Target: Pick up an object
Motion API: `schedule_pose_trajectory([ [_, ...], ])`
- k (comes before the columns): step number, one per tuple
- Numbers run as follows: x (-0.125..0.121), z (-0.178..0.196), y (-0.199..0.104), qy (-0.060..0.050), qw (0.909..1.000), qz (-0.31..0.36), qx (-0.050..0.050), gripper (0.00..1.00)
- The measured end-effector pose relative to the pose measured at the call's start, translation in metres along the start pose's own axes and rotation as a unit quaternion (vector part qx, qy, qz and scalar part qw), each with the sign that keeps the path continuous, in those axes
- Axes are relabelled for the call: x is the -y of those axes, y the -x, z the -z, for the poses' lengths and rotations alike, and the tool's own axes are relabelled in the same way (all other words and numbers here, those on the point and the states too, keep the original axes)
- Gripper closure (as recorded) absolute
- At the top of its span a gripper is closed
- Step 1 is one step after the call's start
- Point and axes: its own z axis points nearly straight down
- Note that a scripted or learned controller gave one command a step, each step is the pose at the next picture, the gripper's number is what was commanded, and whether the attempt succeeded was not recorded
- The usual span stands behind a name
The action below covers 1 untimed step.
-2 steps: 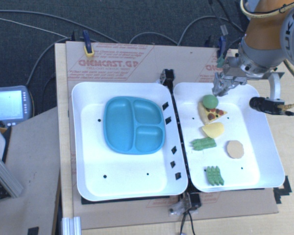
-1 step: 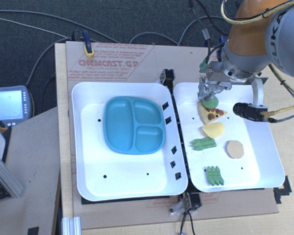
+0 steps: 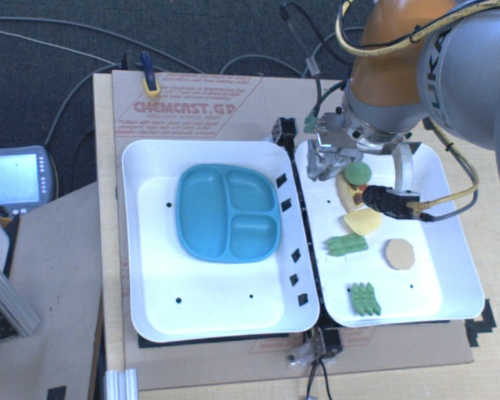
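1. While nothing is seen between its fingers, the gripper [image 3: 321,163] is held low over the upper left part of the right bin [image 3: 450,294], close to the divider between the two bins; the approach step of the pick is judged to be in hand, with no object lifted yet.
2. Whether the claw is open or closed cannot be told, since the wrist and its fittings hide the fingertips.
3. A round green piece [image 3: 357,173] lies just beside the gripper, to its right, and is probably the nearest candidate. It has no clear long axis.
4. A yellow wedge [image 3: 363,221] lies below it, its long axis running roughly left to right.
5. A green pod-shaped piece [image 3: 347,244] lies lower still, its long axis also roughly left to right, tilted slightly upward at the right end.
6. A tan disc [image 3: 400,254] and a ridged green piece [image 3: 365,298] are set well apart from the gripper.
7. A blue divided tray [image 3: 229,213] rests in the left bin [image 3: 150,248].
8. For the next move, a short shift over one piece and a straight descent would be called for, with the fingers set across its narrow side.
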Motion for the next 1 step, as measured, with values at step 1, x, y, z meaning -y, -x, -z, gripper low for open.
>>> schedule_pose_trajectory([
  [1,0.0267,-0.0126,-0.0489,-0.001,1.0000,0.000,0.000,1.00],
])
